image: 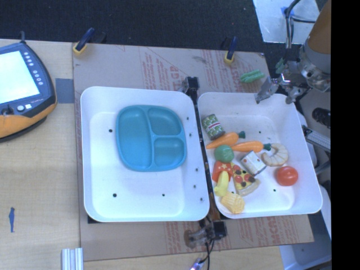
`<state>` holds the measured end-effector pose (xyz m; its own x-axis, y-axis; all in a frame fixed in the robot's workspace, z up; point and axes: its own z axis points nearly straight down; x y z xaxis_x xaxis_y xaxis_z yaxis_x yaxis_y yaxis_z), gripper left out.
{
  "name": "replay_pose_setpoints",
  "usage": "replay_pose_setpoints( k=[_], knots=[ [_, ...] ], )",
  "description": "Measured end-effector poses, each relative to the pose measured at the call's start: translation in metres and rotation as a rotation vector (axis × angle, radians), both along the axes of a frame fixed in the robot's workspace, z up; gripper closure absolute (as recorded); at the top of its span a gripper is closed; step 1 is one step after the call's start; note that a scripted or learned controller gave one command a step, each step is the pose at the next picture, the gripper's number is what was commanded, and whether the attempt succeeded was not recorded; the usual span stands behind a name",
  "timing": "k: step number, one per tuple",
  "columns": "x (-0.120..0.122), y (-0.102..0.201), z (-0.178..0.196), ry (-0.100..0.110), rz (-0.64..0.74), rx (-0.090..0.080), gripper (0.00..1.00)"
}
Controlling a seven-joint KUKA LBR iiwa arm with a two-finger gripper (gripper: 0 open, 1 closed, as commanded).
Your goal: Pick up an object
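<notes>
Approach step: metal two-finger gripper (275,88) hovering over right white bin's (298,204) far rim, fingers spread, holding nothing. Toy food clustered below, round red tomato (287,175) apart. Next: descend onto one.

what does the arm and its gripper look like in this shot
At the camera view's upper right, the arm shows an orange-brown rounded section above a grey metal wrist. Dark cables loop beside it near the top. The gripper is small and silvery grey, with thin metal fingers pointing down toward the far rim of the right bin. I can make out no markings.
</notes>
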<state>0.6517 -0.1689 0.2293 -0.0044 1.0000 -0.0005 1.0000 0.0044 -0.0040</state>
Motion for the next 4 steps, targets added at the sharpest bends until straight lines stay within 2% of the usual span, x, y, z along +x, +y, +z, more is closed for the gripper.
replay_pose_setpoints(
  k=[1,2,3,4],
  knots=[
    [-0.059,0.006,-0.113,0.003,0.001,0.000,0.00],
    [-0.097,-0.011,-0.138,0.001,0.002,0.000,0.00],
    [-0.008,-0.004,-0.137,-0.002,-0.001,0.001,0.00],
    [-0.008,-0.004,-0.127,0.000,0.002,0.001,1.00]
  ],
)
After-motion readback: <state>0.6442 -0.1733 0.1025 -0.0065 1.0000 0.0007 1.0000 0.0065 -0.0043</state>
